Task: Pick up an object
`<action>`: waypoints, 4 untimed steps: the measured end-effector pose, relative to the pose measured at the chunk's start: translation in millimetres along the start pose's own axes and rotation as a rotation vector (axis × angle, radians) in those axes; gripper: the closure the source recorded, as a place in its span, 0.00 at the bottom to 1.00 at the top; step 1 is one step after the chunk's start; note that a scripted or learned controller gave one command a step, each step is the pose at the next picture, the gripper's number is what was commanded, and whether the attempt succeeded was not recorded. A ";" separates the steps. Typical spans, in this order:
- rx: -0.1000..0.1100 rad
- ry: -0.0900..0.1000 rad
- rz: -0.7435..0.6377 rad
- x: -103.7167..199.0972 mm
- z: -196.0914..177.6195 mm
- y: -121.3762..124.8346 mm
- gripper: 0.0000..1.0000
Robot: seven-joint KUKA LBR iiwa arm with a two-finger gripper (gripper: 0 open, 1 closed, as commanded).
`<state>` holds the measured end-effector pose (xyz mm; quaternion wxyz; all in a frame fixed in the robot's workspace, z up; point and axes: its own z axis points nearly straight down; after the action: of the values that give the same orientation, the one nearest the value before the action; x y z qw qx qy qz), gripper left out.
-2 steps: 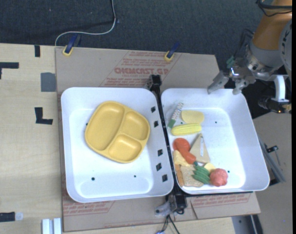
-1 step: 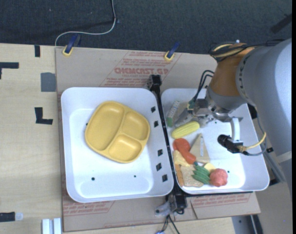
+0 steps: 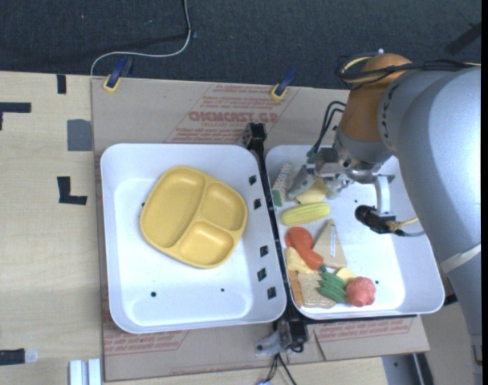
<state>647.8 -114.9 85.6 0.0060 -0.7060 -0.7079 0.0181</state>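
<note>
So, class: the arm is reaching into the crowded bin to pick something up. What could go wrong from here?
1. The toy foods lie packed against each other, so the pincer may nudge neighbours or catch two.
2. It works close to the divider between the bins; a knocked corn cob could wedge there.

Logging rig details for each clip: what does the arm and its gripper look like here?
The arm is bulky, rounded and light grey, with an orange band above the wrist. Thin black cables loop beside the band. The gripper is a compact grey metal block over the right bin.
</note>
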 end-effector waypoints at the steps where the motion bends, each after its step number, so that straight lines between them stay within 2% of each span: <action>1: -0.006 0.011 0.002 -10.5 2.3 7.4 0.00; 2: -0.011 0.013 0.001 -16.9 2.1 16.0 0.00; 3: -0.033 0.013 0.003 -14.8 -10.2 19.9 1.00; 4: -0.033 0.012 0.002 -14.7 -9.6 19.7 0.00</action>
<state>667.9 -129.5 94.7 -0.0015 -0.7070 -0.7072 0.0022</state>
